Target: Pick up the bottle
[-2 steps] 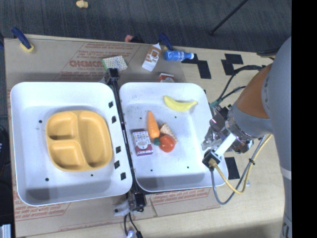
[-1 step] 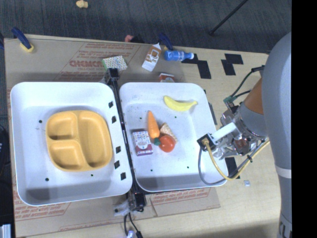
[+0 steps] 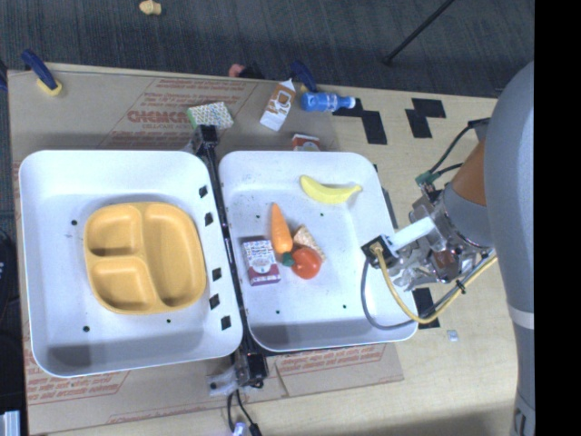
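The bottle [image 3: 325, 103] lies on its side on the tabletop [image 3: 472, 361], beyond the far edge of the right bin [image 3: 363, 334], well apart from my hand [image 3: 399, 260]. My hand sits at the right edge of that same bin, about halfway along its side, so the bottle is up and to the left of me, outside either bin. I cannot tell from here how my hand is set.

The bottle is small, with a blue body and a paler, clear-looking neck end pointing right. Any label on it is too small to read. Just left of it lies a little carton [image 3: 277, 105], white with brown, its print illegible, and further left a small checked packet [image 3: 211, 114].

Inside the right bin I see a yellow banana [image 3: 329, 189], an orange carrot [image 3: 281, 230], a red tomato [image 3: 307, 262] and a small red-and-white box [image 3: 260, 261] whose writing I cannot make out. The left bin [image 3: 54, 334] holds a yellow divided tray [image 3: 145, 256].

The cardboard [image 3: 145, 116] under the bins bears red printing; the letters look partly like "CHEM" but I cannot read them with certainty.
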Motion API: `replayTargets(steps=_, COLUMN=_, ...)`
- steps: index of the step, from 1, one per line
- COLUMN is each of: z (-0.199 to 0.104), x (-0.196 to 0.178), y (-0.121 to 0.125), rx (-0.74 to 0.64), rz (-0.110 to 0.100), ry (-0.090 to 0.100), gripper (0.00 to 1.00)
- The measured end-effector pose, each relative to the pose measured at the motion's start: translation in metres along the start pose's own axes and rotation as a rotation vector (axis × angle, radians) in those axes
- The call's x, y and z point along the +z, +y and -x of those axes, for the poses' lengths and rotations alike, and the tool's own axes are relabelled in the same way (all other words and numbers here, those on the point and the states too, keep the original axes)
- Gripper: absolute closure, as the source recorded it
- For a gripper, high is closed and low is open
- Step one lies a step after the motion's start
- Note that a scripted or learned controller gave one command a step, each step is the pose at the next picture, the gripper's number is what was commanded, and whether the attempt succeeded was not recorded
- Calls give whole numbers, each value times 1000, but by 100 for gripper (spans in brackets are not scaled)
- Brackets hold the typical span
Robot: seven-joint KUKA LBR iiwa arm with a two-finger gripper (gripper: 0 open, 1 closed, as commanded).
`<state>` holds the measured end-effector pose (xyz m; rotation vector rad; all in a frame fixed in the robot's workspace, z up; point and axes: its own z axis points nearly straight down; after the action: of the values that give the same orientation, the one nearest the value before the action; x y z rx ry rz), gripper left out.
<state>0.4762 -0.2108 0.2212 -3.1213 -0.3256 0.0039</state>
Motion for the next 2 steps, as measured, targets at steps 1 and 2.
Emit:
replayTargets(steps=1, z=0, x=-5, y=0, rx=0, rz=1, ry=1, gripper=100)
replayTargets(steps=2, z=0, x=-6, y=0, rx=-1, rz=0, ry=0, gripper=100)
